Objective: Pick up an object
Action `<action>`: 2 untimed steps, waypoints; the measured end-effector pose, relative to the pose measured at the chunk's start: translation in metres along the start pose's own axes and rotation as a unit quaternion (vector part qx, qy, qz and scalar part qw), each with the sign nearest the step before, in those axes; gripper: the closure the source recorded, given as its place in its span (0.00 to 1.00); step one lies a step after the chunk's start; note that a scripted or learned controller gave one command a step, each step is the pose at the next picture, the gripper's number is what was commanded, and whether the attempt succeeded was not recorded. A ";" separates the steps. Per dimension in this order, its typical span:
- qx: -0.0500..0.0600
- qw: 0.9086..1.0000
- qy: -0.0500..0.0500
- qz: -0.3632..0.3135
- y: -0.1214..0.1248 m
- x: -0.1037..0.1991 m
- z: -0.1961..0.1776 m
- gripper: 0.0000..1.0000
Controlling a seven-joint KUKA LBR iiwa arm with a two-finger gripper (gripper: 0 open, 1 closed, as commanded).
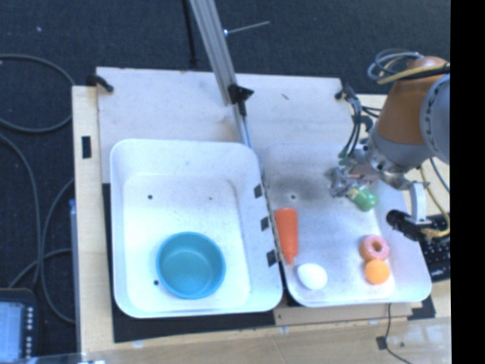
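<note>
My gripper (348,182) hangs over the upper part of the right bin (318,165), below the grey arm with its orange band. A small green object (365,199) lies right at the gripper's lower right side, partly under it; whether it is touching I cannot tell. Lower in the same bin lie an orange carrot (286,233) along the left wall, a white egg-shaped object (311,276), a pink ring donut (374,247) and a small orange ball (377,272).
The left bin (144,165) holds a blue bowl (191,264) in its lower half. A slanted metal pole (216,44) crosses the bench behind the bins. Cables and a black fitting (413,226) sit at the right bin's right edge.
</note>
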State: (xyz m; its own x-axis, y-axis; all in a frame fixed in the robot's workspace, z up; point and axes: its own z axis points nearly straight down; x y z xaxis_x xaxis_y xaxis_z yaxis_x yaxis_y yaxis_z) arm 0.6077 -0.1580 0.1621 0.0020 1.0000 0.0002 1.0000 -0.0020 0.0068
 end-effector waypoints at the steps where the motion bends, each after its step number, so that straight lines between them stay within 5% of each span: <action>1: -0.001 1.000 0.000 -0.003 0.002 -0.001 -0.052 1.00; 2: 0.004 1.000 0.001 -0.005 -0.013 0.054 -0.050 1.00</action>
State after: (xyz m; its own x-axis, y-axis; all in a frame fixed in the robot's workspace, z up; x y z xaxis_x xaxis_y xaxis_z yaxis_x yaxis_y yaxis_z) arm 0.5941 -0.1038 0.2119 -0.0079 1.0000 0.0020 1.0000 0.0079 -0.0008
